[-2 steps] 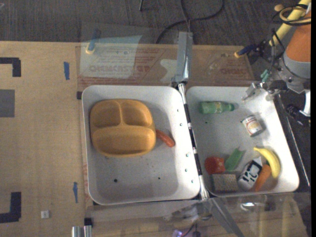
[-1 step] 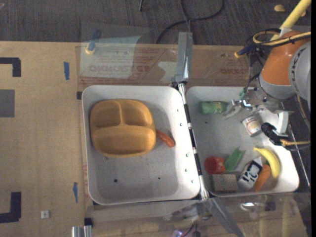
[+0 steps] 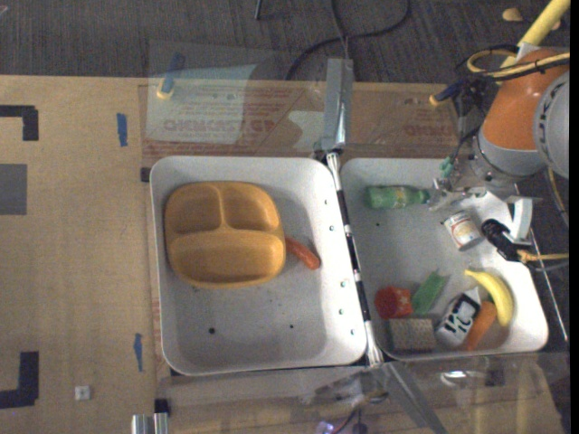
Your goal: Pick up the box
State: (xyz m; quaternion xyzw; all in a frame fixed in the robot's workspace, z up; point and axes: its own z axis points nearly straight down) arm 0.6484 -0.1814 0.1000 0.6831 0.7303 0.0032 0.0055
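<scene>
the gripper [image 3: 452, 188] hangs at the right bin's [image 3: 534, 333] far right rim; i cannot tell how it is set. it is well apart from the box [image 3: 412, 334], which lies flat against the near wall beside the tomato [image 3: 393, 302], so any grasp there looks cramped.

Box [image 3: 458, 319]: black/white, tilted, rt bin front, betw banana & carrot.

Tray [image 3: 223, 233] in left bin [image 3: 262, 346]; box [image 3: 412, 334], perhaps, in right bin [image 3: 534, 328].
</scene>
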